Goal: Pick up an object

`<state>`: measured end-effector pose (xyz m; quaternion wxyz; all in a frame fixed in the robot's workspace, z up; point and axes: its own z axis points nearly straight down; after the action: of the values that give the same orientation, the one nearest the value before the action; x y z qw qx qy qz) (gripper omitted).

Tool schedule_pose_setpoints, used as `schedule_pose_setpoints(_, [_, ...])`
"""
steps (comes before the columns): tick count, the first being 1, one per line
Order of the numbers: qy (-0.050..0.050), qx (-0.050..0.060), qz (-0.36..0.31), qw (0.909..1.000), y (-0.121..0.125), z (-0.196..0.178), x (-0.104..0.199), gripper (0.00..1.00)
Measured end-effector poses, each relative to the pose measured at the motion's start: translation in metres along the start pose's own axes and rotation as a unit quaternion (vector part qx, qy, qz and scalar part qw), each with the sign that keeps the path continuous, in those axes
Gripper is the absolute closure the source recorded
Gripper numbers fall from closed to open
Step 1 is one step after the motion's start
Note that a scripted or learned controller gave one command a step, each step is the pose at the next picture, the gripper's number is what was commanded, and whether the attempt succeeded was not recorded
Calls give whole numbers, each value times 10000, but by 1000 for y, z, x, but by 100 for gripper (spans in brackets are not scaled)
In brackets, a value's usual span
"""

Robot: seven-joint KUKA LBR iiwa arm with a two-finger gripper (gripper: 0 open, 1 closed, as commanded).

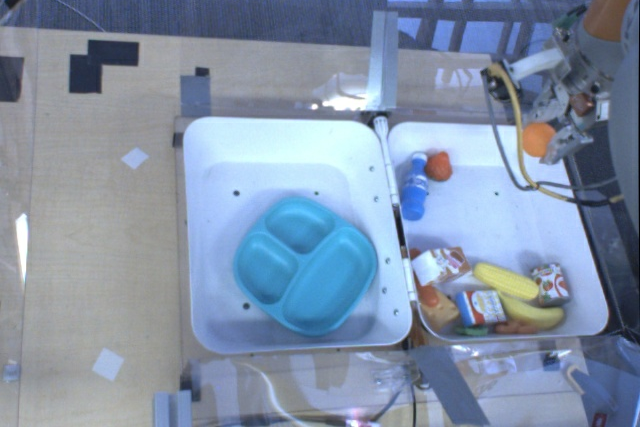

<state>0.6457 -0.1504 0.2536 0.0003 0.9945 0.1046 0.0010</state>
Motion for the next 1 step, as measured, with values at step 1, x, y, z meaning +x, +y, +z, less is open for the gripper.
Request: schedule_pose_setpoints(1, [-6,13,4,10000,-46,61,-19,100])
